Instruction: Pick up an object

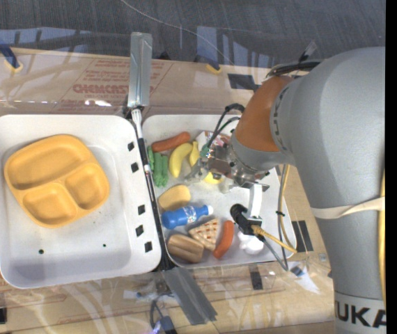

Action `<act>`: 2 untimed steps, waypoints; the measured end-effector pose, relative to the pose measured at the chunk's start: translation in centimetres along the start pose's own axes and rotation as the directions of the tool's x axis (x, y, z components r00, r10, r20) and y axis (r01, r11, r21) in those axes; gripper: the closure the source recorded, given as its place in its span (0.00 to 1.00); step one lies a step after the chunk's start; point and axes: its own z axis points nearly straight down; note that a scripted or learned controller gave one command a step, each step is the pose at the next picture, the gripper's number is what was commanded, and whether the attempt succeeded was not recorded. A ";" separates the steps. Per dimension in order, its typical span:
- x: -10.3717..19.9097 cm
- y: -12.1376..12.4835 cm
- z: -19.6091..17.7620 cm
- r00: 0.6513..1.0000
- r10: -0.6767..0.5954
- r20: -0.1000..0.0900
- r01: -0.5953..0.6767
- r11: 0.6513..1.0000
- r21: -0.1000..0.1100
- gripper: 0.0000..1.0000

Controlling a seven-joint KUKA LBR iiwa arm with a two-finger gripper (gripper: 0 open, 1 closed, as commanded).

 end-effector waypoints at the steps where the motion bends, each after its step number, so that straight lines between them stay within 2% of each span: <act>1: 5.4 6.7 0.2 1.000 -0.008 0.006 0.008 1.000 0.017 0.00; 2: 5.7 6.8 -0.8 1.000 -0.015 0.004 0.015 1.000 0.013 1.00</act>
